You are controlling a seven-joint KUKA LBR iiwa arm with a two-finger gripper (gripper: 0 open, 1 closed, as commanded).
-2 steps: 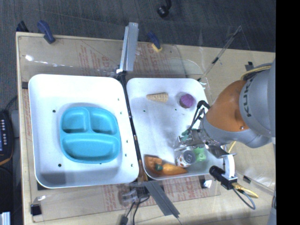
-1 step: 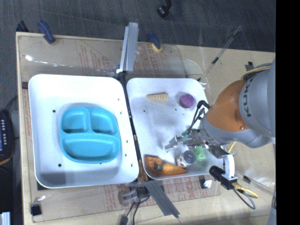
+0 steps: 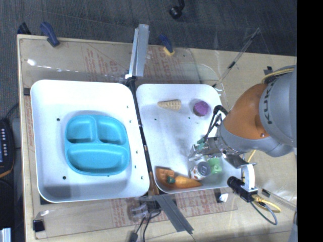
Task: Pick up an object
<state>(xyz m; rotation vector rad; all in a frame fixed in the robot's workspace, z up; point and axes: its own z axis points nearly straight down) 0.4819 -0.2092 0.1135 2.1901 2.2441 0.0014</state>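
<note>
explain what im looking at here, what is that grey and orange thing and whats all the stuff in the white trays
The grey and orange thing is a robot arm, reaching in from the right; its job is to pick up an object. One camera above the bench looks down at a slant. Its claw is low in the right bin, among small items near a green piece; I cannot tell if it holds anything. That bin also has a toy carrot, a tan cone-like piece and a purple object. The left bin holds a blue divided tray.
</note>
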